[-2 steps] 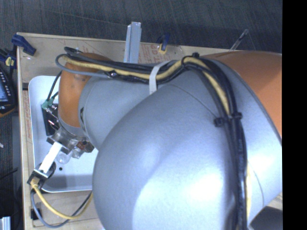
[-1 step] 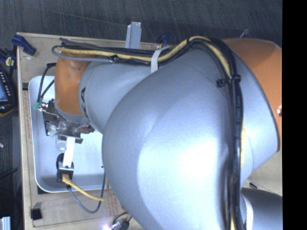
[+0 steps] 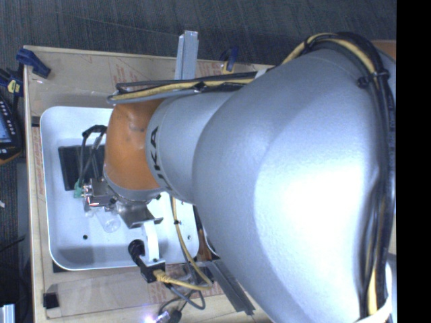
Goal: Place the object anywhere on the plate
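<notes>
One arm [image 3: 289, 180] is taking up most of what you are seeing, its grey casing reaching in from the right and covering the whole right half of the bench [image 3: 87, 69]. Its orange band [image 3: 128, 147] is sitting over the left white bin [image 3: 50, 123], and the wrist hardware below the band is pointing down and to the left into that bin. The gripper [image 3: 91, 197] is hanging low over the middle of the bin floor, where a bit of green and some bright metal are showing. You cannot tell from this angle whether it is spread or pressed together, and nothing is visibly being pinched in it.

A small clear piece [image 3: 111, 222] is lying on the bin floor just below and to the right of the gripper, close to it. It may be the object you are after, though it is too small and faint for you to be sure. A dark rectangular block [image 3: 69, 167] is showing just above and to the left of the gripper, with thin black wires looping beside it; whether it is lying in the bin or belonging to the tool is unclear.

A white bracket [image 3: 152, 237] with a black knob [image 3: 137, 249] is hanging under the wrist near the bin's lower edge. Yellow cables [image 3: 182, 84] are running along the top of the arm, and a blue clamp [image 3: 32, 60] is gripping the bench's upper left corner.
</notes>
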`<state>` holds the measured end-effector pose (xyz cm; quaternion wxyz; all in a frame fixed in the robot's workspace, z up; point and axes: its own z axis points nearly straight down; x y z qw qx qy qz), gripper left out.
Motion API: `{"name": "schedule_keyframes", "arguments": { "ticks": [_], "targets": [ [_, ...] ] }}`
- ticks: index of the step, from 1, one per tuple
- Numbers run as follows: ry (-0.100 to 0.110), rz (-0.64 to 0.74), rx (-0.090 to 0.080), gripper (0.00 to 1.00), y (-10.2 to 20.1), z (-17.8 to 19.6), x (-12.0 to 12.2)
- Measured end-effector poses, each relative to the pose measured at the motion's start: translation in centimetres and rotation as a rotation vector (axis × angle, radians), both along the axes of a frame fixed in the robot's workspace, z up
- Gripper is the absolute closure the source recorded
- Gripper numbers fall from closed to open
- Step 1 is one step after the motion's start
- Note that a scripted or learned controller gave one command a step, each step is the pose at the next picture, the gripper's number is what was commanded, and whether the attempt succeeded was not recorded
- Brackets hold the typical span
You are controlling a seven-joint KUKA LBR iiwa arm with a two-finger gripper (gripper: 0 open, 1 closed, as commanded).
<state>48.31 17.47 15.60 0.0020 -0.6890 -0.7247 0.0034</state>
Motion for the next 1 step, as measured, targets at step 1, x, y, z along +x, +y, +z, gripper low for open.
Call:
{"name": "schedule_keyframes", "arguments": {
  "ticks": [1],
  "targets": [
    [-0.006,-0.47,0.0,1.0,-4.86,10.24,1.47]
  ]
}}
